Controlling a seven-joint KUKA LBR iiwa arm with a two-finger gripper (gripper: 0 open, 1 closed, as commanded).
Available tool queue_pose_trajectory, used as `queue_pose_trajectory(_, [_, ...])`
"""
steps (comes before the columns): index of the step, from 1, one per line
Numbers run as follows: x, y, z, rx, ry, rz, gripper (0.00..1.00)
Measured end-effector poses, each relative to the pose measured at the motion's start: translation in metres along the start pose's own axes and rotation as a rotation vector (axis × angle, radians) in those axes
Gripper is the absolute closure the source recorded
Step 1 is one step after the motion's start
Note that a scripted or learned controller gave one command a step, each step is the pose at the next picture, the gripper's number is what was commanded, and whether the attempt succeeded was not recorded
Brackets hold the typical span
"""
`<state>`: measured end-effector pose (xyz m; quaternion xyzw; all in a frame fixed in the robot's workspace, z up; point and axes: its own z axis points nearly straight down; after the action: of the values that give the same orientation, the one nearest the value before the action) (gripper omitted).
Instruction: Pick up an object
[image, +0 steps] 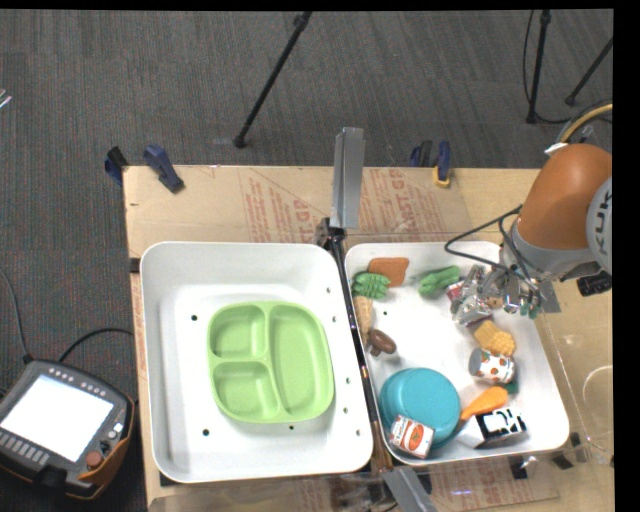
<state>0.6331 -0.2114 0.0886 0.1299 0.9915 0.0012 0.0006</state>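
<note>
Green divided tray (270, 362) showing as smooth matt plastic, two white bins (170, 300) looking glossy plastic, teal bowl (420, 397) gleaming smooth, tabletop (260, 205) appearing as printed cardboard, floor (150, 80) lying as rough dark carpet

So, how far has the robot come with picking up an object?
Nothing looks lifted yet. The gripper is low over the right bin, near the toy corn. The blue bowl, the orange carrot and the small can lie in that bin. The grasp and the lift are left.
</note>
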Motion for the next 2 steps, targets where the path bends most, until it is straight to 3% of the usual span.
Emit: queue_pose_trajectory(2, [-0.0046, -0.0002, -0.0003, -0.001, -0.003, 0.263, 1.00])
